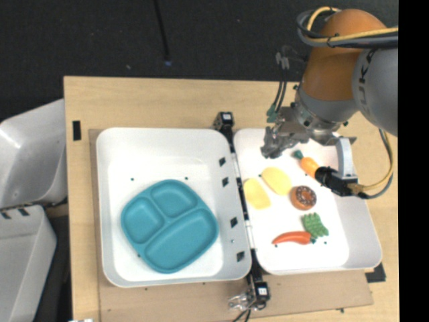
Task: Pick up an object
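Toys lie loose in the right bin (362, 243): two yellow pieces (265, 186), donut (303, 196), chilli (292, 238), broccoli (314, 225). Gripper (277, 141) hangs over its far left corner, probably lining up a pick. Teal plate (169, 225) fills the left bin (110, 180).

arm (348, 52): cut off by the frame's right edge
gripper (276, 146): fingers too dark and small to tell apart
carrot (308, 164): near the gripper, partly hidden behind the black fitting (333, 178)
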### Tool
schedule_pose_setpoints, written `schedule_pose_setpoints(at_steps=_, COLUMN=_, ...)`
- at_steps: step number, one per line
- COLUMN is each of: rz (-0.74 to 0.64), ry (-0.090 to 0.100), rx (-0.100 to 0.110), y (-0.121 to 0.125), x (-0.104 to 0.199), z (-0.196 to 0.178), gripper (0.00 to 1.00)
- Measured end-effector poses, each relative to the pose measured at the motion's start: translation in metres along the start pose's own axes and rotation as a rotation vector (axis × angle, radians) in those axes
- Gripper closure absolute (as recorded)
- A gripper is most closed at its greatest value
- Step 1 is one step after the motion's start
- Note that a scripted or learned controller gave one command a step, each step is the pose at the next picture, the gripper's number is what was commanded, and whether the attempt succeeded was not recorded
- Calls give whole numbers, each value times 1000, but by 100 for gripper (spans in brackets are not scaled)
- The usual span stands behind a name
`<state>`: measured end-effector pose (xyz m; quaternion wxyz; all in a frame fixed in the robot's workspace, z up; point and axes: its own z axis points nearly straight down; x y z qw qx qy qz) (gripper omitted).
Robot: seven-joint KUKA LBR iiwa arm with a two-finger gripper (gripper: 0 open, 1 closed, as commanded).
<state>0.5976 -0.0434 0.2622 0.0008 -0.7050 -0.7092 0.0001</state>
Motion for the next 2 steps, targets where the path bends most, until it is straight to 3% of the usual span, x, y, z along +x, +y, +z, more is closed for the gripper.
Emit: schedule_pose_setpoints(at_steps=2, rz=0, ry=0, rx=0, y=-32, x=90, z=7, gripper=100)
